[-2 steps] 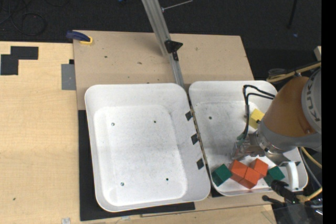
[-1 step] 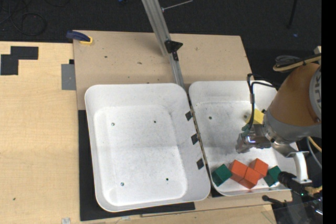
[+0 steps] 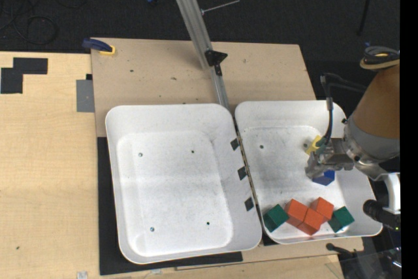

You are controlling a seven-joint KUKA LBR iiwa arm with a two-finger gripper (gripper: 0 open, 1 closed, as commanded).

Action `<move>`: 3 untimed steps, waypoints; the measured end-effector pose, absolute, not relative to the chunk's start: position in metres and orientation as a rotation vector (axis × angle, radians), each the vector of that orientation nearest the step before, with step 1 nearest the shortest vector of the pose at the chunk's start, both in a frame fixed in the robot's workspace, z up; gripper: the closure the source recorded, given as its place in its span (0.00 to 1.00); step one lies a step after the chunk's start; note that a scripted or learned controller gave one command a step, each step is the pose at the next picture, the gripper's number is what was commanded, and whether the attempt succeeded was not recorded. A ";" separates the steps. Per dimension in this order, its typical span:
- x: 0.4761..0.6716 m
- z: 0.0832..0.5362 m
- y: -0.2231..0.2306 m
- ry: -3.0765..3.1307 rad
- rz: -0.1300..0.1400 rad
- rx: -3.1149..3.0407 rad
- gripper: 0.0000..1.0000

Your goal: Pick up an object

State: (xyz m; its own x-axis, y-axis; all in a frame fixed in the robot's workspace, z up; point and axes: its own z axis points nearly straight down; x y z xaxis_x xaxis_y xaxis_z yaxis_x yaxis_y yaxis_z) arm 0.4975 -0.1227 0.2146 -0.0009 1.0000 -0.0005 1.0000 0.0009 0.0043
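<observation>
So the gripper (image 3: 321,166) is down in the right bin (image 3: 281,124), with a blue block (image 3: 326,176) right under its tip. Can't tell whether it's pinching it. Orange blocks (image 3: 308,213) sit just below, toward the near rim.

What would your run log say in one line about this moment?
gripper over blue block, right bin | grasp unconfirmed | orange blocks, green blocks untouched

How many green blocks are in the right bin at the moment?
2. One green block sits at the left end of the cluster near the front wall of the right bin; the other green block is at the right end. More could be hidden under the arm.
</observation>
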 end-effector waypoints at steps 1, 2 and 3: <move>0.502 0.269 -0.114 2.221 0.004 2.217 1.00; 0.505 0.264 -0.068 2.229 -0.001 2.220 1.00; 0.518 0.245 -0.019 2.230 -0.004 2.222 1.00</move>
